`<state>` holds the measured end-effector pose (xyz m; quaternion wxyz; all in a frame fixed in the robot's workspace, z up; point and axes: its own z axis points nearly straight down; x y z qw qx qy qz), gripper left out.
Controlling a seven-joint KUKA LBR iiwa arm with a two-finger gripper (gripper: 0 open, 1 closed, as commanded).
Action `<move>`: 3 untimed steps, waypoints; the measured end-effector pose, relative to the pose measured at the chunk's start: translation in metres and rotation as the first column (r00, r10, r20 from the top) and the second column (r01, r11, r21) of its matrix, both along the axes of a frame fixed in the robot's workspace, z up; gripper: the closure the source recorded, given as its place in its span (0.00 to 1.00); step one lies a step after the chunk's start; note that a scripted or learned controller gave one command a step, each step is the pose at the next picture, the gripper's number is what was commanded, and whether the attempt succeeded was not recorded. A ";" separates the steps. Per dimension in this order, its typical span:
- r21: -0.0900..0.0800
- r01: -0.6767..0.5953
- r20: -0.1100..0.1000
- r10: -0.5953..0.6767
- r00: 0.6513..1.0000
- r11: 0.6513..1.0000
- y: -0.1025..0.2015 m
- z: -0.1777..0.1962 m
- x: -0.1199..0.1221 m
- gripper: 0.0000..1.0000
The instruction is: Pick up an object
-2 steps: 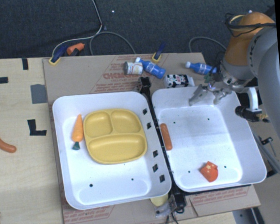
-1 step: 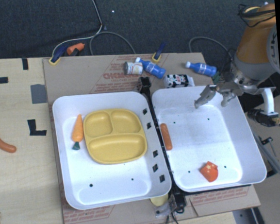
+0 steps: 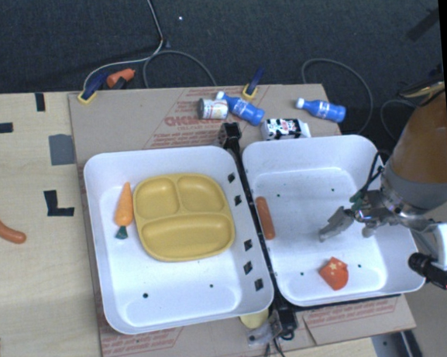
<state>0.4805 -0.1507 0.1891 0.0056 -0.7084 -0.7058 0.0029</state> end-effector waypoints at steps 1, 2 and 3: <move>-0.001 -0.004 0.001 0.004 1.000 1.000 0.011 -0.085 0.000 0.00; -0.005 -0.004 0.013 0.004 1.000 1.000 -0.010 -0.039 0.004 0.00; -0.012 -0.005 0.025 0.005 1.000 1.000 -0.063 0.066 0.062 0.00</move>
